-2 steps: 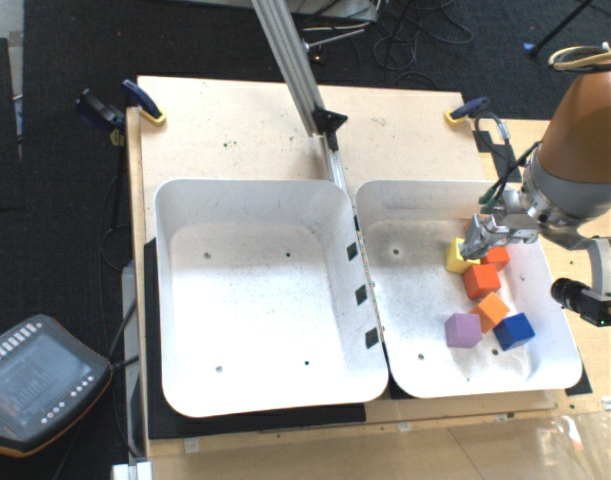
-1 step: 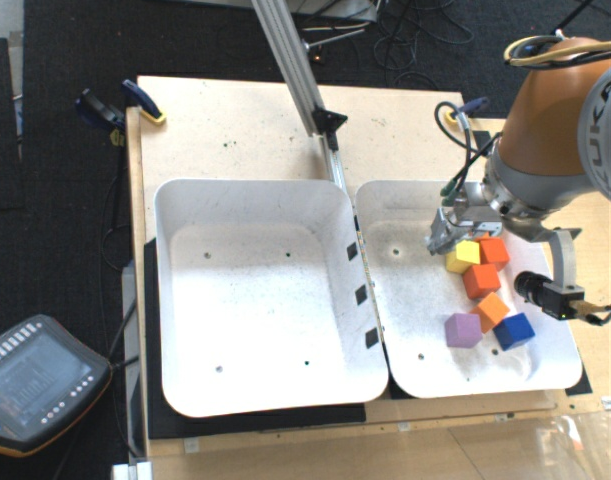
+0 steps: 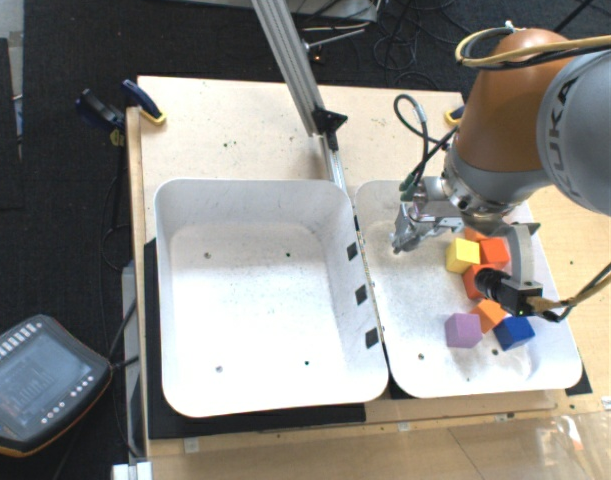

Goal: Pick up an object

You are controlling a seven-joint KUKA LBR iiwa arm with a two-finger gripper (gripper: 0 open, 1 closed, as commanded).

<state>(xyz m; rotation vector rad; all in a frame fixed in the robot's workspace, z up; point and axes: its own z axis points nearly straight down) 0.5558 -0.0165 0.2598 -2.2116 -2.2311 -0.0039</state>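
- Since the blocks lie clustered at the far right side of the right shallow white plastic bin (image 3: 425, 373), I would pick an outlying one: the purple foam cube (image 3: 463, 329) has free space on its left.
- I would descend vertically and centre on it before closing.
- I see the grey arm bent over that bin, the two-finger gripper (image 3: 405, 236) left of the yellow foam cube (image 3: 464, 255), above bare bin floor.
- I cannot tell how the jaws stand.
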